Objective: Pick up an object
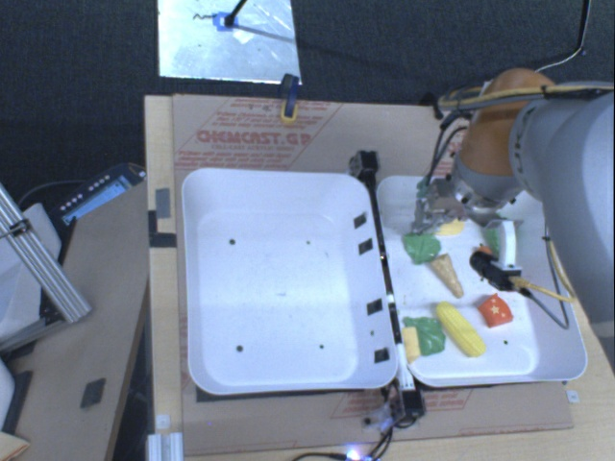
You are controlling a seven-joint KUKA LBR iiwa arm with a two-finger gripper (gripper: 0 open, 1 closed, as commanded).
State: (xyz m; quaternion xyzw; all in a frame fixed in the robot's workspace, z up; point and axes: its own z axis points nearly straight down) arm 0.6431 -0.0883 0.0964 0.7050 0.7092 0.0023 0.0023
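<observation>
The left bin (279,277) is seen on the left half of the bench, its white floor marked by a few small dark dots. Along the divide between the bins, a row of black clips (370,248) is seen. In the right bin (553,353), toy food items are gathered: a green leafy piece (421,248) in the upper part, with an ice-cream cone (447,275) just beside it, pointing down and right. Lower down, a green-and-yellow piece (423,336) is placed near the divider, and a yellow corn cob (460,328) is laid at a slant next to it. A red piece (495,310) is found further right. The gripper (426,221) is lowered over the bin's upper part, just above the green leafy piece; whether it is spread or pressed together cannot be told. The grey arm (562,152) is extended in from the right.
</observation>
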